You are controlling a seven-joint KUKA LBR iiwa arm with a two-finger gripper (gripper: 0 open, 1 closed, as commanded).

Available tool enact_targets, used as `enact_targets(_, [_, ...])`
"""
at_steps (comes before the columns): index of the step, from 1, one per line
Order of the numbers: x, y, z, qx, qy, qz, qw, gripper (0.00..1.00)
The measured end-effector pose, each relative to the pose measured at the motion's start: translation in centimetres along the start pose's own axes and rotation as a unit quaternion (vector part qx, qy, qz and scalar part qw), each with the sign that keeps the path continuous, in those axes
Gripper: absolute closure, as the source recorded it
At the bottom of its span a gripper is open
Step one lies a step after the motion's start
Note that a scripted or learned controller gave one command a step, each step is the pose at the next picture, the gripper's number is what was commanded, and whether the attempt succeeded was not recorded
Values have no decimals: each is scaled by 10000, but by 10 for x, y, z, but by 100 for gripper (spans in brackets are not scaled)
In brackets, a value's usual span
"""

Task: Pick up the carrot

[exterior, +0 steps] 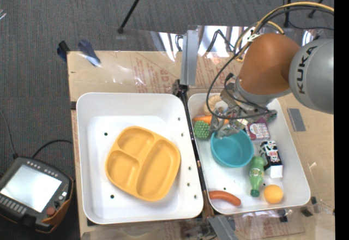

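From my seat the carrot (203, 119) sits in the right bin (297, 171)'s upper-left corner, long axis roughly left-right, just above the green ball (203, 130) — and just left of the gripper (224, 124). Can't tell whether that's apart or together.

bench and bins

a brown bench (131, 72) carries two shallow white bins. the left bin (92, 108) sits square on it, and the right bin (297, 176) lies just beside that left bin, rims touching. a grey upright post (188, 59) stands behind the left bin's far right corner.
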State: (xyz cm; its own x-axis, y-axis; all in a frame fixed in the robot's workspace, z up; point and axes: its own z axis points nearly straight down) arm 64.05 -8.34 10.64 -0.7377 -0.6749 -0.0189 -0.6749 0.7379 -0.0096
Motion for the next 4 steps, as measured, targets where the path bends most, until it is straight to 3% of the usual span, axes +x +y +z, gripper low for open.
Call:
enact_targets(1, [30, 19, 11, 4, 35, 643, 9979, 100])
enact_targets(2, [33, 22, 17, -46, 79, 638, 9979, 0])
enact_targets(3, [18, -23, 18, -31, 100, 2920, 9564, 0])
enact_targets(4, [15, -22, 7, -36, 81, 2904, 9569, 100])
